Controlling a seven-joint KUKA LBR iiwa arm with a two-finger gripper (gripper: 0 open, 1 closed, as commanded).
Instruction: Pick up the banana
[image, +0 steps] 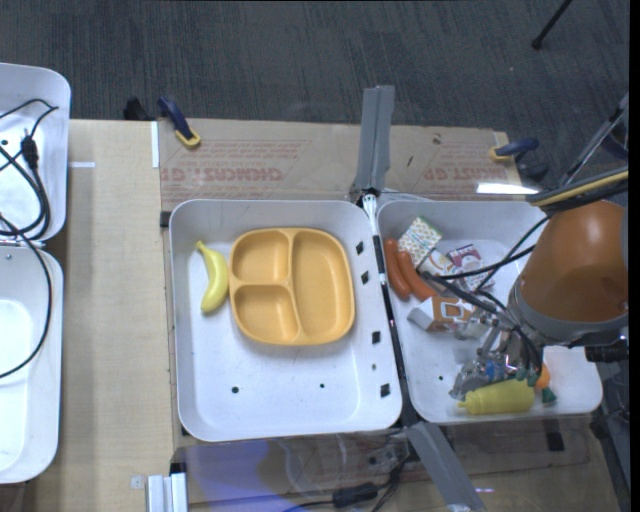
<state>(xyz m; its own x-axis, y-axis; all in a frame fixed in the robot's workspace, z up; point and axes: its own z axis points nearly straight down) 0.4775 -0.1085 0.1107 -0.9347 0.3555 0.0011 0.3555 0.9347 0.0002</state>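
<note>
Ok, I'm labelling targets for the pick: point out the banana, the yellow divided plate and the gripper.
banana (212, 279): camera view, middle of its curved body.
yellow divided plate (347, 290): camera view, its right rim.
gripper (497, 358): camera view, over the right bin, at its tip.

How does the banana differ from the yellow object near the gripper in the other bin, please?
The banana lies in the left bin, beside the yellow divided plate; the yellow object lies in the right bin. The banana is slim and curved; the yellow object is stubbier and straighter. The banana lies apart from the arm, the yellow object under it. Both are yellow.
</note>
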